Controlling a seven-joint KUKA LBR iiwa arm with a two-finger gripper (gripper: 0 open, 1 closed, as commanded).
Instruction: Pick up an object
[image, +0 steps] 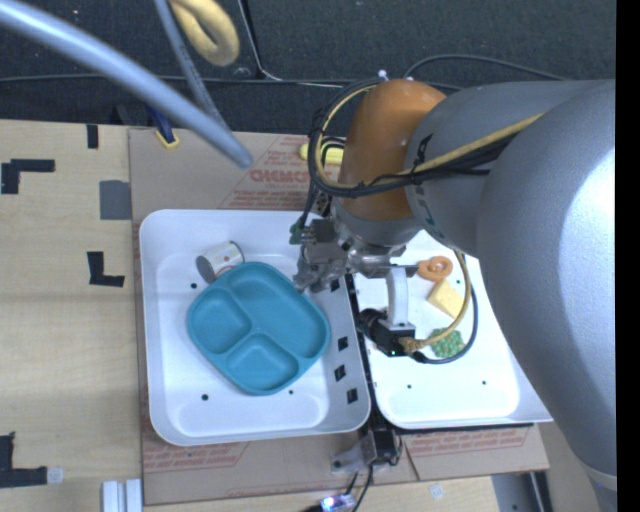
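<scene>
Candidate objects. Blue divided plate (258, 325): lies flat in the middle of the left bin (160, 330), three compartments up, nothing in them. Small grey cup (220, 260): on its side just beyond the plate's upper-left edge, close to it; contact cannot be made out. Right bin (470, 400), upper part: orange ring (436, 268), with a yellow block (447, 297) just below it, and a green item (447, 343) lower down, partly hidden by cabling.

Progress. Nothing is lifted. Every object seen rests on a bin floor. Judged stage: approach or descent, grasp not yet made. The whole pick is left: close on one object, raise it clear of the bin.

Gripper (318, 265): sits right of centre frame, over the upper-right corner of the left bin, next to the wall the two bins share. It is just above and right of the plate's upper-right rim, which is the nearest object. Whether it touches that rim cannot be told. The tool is dark and seen from above under the wrist, so its opening cannot be told either. No object is seen held in it.

Arm (520, 200): fills the right of the frame, orange band (385, 150) above the wrist, covering the upper part of the right bin.

Judgement: the plate rim is the likely target; a thin, flat edge near a bin wall looks like an awkward pick.
</scene>
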